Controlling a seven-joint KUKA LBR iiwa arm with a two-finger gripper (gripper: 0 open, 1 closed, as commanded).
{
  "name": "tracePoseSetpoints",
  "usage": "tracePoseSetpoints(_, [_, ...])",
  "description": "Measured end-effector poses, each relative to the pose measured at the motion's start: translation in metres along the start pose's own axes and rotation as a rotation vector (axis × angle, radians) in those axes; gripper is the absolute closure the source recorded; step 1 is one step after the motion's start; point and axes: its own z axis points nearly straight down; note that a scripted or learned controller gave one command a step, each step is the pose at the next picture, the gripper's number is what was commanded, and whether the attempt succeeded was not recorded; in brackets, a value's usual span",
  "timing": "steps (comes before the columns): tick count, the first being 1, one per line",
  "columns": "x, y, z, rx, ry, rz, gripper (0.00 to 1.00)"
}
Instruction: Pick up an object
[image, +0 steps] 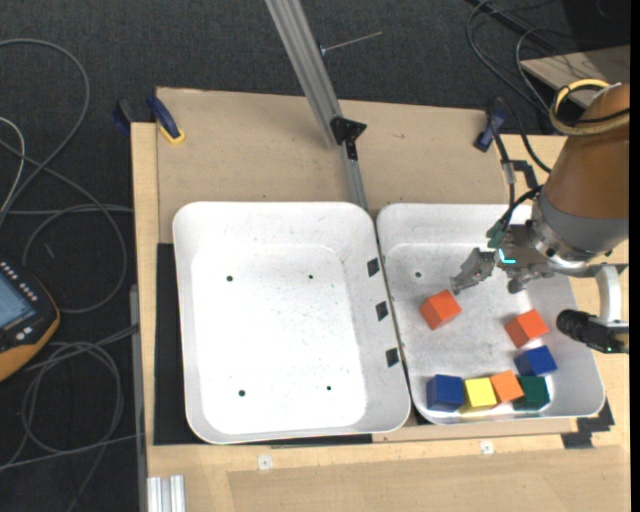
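Camera view: gripper over right bin, fingers spread, nothing between them, just above-right of an orange block.

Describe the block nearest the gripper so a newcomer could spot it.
Look in the right bin, under the gripper. The orange block lies alone mid-floor just below the fingertips. Unlike the second orange block, it sits apart from the cluster of coloured blocks.
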Motion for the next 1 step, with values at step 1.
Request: tracePoseSetpoints(1, [-0.0002,0.0011,-0.0022,-0.006,-0.001,0.0,0.0])
